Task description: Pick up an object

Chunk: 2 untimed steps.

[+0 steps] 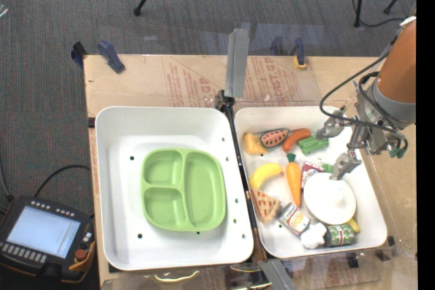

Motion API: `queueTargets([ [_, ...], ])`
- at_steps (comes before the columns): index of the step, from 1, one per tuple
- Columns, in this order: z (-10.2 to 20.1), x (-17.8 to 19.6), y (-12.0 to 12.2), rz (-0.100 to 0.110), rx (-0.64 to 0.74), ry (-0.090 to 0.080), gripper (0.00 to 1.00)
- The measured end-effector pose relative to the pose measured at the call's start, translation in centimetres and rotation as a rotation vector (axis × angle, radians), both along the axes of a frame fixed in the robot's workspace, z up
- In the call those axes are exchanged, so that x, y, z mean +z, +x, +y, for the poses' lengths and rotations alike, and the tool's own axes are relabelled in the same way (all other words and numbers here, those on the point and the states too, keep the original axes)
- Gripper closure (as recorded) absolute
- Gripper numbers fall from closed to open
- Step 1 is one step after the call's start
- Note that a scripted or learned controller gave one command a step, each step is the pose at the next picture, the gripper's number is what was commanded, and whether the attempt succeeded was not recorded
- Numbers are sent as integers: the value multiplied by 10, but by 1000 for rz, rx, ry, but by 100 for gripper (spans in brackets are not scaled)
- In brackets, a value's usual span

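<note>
Two fingers of the gripper (338, 148) hang spread and empty above the right bin (376, 199), nearest the white plate (329, 200), ready for a grab.

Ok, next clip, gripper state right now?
Gripper: open, nothing between its fingers, above the right bin near the white plate.
</note>
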<state>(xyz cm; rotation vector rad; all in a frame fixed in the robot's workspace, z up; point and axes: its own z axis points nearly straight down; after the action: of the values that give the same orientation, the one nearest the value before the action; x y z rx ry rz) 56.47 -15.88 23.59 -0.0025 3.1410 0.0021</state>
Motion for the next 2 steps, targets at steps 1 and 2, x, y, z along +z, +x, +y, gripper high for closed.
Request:
queueTargets([
  [1, 1, -98, 41, 11, 31, 4, 0],
  [2, 39, -151, 22, 6, -53, 2, 0],
])
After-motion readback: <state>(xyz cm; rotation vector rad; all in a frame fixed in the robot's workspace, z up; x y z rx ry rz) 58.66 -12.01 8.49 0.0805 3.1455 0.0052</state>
